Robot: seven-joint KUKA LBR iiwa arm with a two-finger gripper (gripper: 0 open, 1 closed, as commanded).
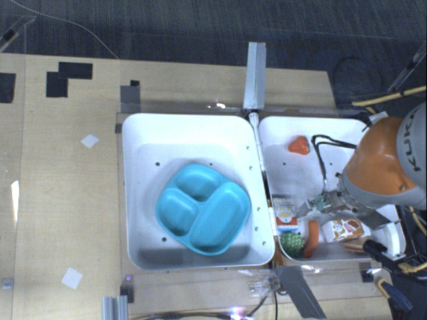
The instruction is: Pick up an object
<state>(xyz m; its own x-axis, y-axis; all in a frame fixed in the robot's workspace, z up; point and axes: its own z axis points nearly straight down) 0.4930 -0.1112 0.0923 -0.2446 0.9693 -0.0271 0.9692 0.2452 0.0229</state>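
Observation:
In the right bin (293, 169) my gripper (319, 204) hangs low over a cluster of small items at the bin's front. Just under and beside it lie a white packet with a red and yellow label (284, 211), an orange carrot-like piece (312, 237) on a green item (291, 245), and a white and orange packet (343, 229). A small orange-red object (299, 145) rests alone near the bin's back. The arm's orange band (380, 159) covers the bin's right side.
The left bin (143, 145) holds a blue three-compartment plate (203, 207). A metal divider (254, 84) stands at the back between the bins. A black cable (327, 153) loops from the arm over the right bin.

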